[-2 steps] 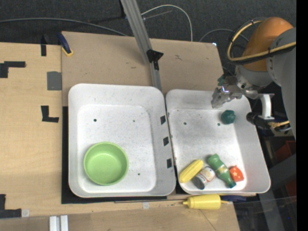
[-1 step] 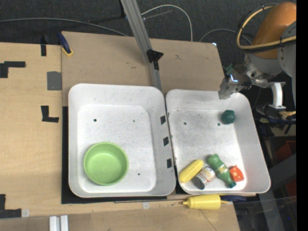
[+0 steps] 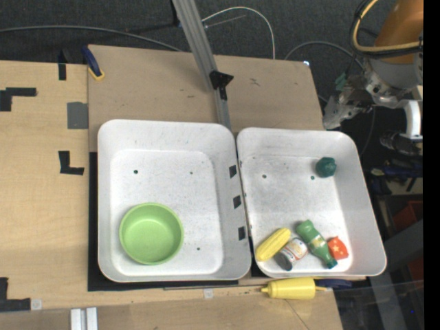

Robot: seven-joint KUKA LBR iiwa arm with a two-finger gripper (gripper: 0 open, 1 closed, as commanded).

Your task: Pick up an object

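The pincer (image 3: 335, 112) hangs beyond the right bin's (image 3: 357, 205) top right corner (grip state: cannot tell). Inside lie a green ball (image 3: 325, 166), yellow corn (image 3: 273, 244), small can (image 3: 294, 251) and green bottle (image 3: 315, 243).

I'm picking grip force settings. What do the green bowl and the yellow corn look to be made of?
Bowl: probably smooth moulded plastic, judging by its even lime colour and soft sheen. Corn: likely toy plastic or rubber, uniformly yellow; its texture is too small to tell.
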